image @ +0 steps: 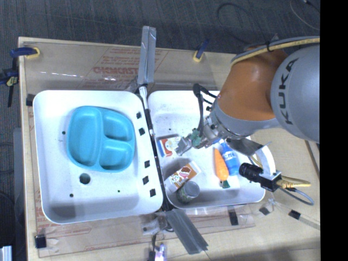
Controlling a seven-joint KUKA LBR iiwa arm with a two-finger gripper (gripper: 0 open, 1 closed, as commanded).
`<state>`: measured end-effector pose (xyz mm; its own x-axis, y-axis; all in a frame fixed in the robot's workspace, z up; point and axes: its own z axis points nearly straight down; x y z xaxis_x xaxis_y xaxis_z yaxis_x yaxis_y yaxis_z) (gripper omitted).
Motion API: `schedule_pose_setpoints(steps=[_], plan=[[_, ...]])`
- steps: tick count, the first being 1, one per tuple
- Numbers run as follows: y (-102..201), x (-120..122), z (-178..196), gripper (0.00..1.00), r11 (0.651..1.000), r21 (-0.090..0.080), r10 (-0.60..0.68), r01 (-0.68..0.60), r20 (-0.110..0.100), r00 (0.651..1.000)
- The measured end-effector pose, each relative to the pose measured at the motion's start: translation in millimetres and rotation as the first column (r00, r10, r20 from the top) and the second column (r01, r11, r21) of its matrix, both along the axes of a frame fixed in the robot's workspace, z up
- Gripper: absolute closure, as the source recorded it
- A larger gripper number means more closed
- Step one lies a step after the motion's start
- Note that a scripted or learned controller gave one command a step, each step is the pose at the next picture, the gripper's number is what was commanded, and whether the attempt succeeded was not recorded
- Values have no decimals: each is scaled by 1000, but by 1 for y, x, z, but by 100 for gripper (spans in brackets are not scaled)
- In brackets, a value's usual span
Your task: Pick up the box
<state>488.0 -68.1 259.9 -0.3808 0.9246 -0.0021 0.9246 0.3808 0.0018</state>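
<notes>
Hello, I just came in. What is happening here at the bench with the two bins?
A grey and orange KUKA arm reaches into the right bin, its gripper low beside a small box at the bin's left wall. Nothing shows between its fingers. A second box, a can, a carrot and a blue tube lie nearby. The left bin holds a blue tray.

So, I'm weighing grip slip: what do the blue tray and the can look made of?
The blue tray looks like moulded plastic, smooth and matte: uniform colour, rounded compartments, soft sheen. The can by the right bin's front wall seems metal, with a dull grey rim, though it is too small to be sure.
</notes>
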Motion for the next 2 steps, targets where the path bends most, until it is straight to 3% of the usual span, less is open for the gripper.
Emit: schedule_pose_setpoints(steps=[1,2], plan=[[-6,-11,23,100,939,0,-343,343,-2,939],[-6,-11,22,0,939,0,-343,343,-2,939]])
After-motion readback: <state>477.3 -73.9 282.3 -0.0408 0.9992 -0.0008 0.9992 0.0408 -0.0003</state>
